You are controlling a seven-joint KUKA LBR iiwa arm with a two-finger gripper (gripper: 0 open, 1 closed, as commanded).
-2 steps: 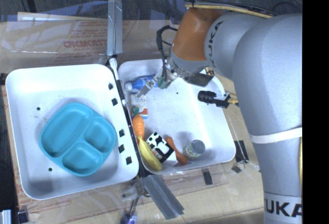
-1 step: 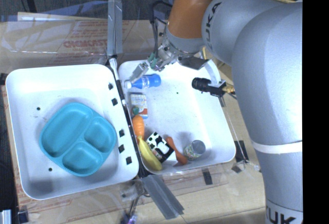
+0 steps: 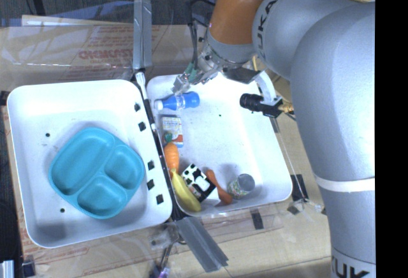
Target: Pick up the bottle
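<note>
1. Nearest, along the right bin's (image 3: 280, 187) front wall, lie a banana (image 3: 183, 192), a black-and-white block (image 3: 199, 182), a carrot (image 3: 220, 187) and a small can (image 3: 241, 185).
2. The left bin (image 3: 38, 104) holds a blue divided plate (image 3: 97, 171).
3. Farther back, the bottle (image 3: 178, 102) lies on its side by the right bin's left wall.
4. The tool (image 3: 186, 81) hangs just above the bottle; whether its fingers grip anything, I cannot tell.

a robot lab: kuka arm (image 3: 319, 79) over 2 white bins (image 3: 38, 111).
</note>
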